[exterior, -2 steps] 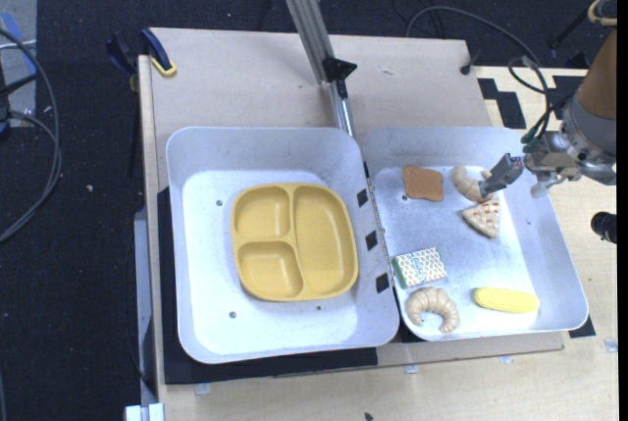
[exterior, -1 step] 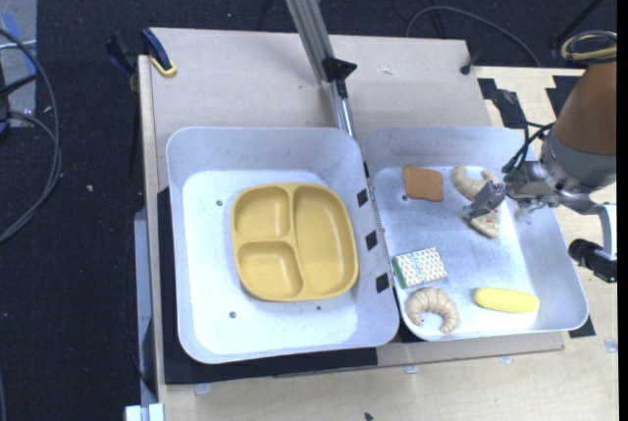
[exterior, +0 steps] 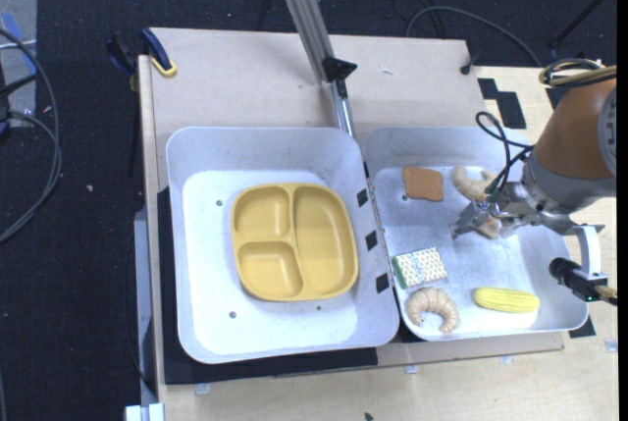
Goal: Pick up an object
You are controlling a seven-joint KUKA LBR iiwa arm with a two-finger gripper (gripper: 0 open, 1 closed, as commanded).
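Gripper (exterior: pixel 481 221) sits low in the right bin (exterior: pixel 510 316), near its upper right part, and whether its jaws are open or closed cannot be told (the metal parts there are small and blurred together). Nothing can be seen held by it. Just above it, touching or nearly so, lies a pale beige piece (exterior: pixel 473 182), curved like a roll. To the left of that, a brown slice (exterior: pixel 423 184) rests flat on the bin floor. Lower down, a small patterned packet (exterior: pixel 420 266) lies near the bin's left wall, and below it a croissant (exterior: pixel 433 308) curls by the front rim. Right of the croissant, a yellow corn cob (exterior: pixel 505 300) lies on its side, well apart from the gripper.

The arm (exterior: pixel 579 149), with its orange band, comes in from the right edge, a black cable looping beside it.

The left bin (exterior: pixel 196 213) holds a yellow tray (exterior: pixel 294 241) with three compartments, set about mid-bin. Both bins rest on a wooden bench (exterior: pixel 245 76).
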